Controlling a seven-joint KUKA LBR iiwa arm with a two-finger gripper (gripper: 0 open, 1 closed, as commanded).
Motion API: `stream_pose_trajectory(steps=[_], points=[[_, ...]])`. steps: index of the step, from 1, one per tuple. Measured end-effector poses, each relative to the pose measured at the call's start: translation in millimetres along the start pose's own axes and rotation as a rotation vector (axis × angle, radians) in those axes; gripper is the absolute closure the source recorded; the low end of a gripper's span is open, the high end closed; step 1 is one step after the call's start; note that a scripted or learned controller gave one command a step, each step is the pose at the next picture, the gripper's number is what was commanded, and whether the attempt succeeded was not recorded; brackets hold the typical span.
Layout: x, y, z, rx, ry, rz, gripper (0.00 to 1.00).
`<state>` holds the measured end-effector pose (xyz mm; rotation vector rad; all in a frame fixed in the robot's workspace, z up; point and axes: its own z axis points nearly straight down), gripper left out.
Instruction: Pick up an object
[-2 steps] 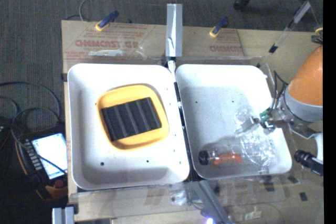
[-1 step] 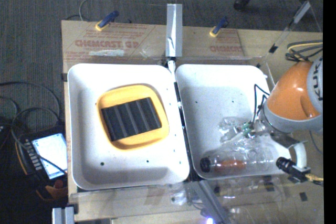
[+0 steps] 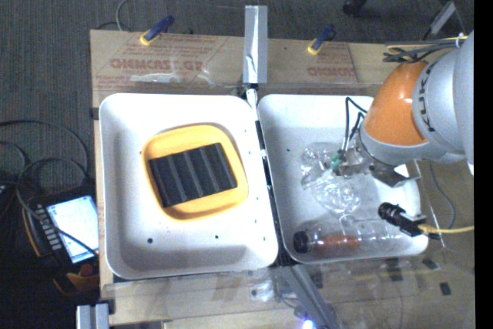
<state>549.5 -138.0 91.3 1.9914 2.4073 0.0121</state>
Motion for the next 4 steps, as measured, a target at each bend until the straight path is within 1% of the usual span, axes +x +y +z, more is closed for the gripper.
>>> stream_pose_trajectory(steps=[1,2,3,4], points=[[6,41,1,0.004,0.001,0.037,0.0],[11,97,3,0.024,0.006,-0.018,0.0],[10,97,-6,0.027,0.002,-0.019,1.0],[62,115,-92,0.016,0.007,-0.069,1.0]])
